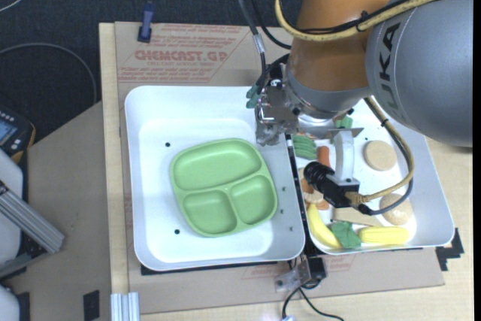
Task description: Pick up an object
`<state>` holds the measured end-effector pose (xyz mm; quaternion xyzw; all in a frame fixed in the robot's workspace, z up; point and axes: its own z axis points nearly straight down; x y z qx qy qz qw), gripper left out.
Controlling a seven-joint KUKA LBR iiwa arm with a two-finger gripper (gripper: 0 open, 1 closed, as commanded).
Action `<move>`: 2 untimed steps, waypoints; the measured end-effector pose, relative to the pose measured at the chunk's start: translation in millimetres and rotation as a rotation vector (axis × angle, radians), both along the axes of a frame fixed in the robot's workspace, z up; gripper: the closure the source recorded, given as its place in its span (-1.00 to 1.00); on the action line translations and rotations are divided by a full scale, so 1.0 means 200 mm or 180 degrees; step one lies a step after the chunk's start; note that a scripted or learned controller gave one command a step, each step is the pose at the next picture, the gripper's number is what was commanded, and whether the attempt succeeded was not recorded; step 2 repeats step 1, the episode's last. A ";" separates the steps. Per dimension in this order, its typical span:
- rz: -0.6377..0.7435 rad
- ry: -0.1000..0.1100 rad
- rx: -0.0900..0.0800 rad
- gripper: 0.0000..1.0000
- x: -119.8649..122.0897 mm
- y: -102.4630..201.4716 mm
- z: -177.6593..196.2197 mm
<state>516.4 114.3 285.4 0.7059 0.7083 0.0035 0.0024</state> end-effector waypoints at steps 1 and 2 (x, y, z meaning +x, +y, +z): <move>0.0002 0.0053 -0.0004 1.00 -0.20 0.19 -0.21; 0.0002 0.0053 -0.0004 1.00 -0.20 0.19 -0.21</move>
